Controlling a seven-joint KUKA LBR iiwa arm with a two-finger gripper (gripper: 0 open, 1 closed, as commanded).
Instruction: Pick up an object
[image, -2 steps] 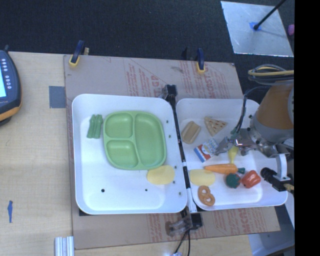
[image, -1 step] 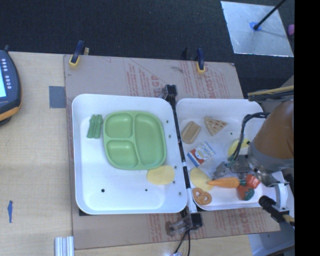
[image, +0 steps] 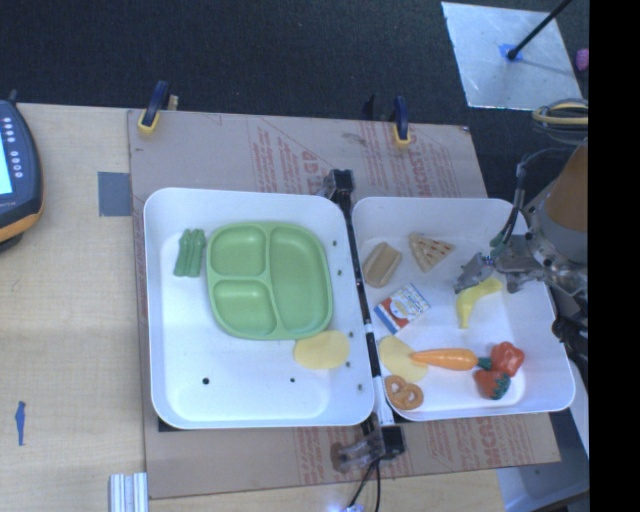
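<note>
Your arm (image: 560, 215) reaches in from the right, its gripper (image: 478, 272) low over the right bin (image: 540, 400). You cannot tell its grip; the yellow banana (image: 474, 302) lies just beneath, touching or nearly so.

yellow banana (image: 474, 299) lies tilted in the right bin (image: 540, 400), near its far right side.

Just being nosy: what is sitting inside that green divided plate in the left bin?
The green divided plate has nothing in any of its three compartments. Green beans lie beside it and a pale yellow chip touches its lower edge. The bin floor beneath the plate is covered.
</note>
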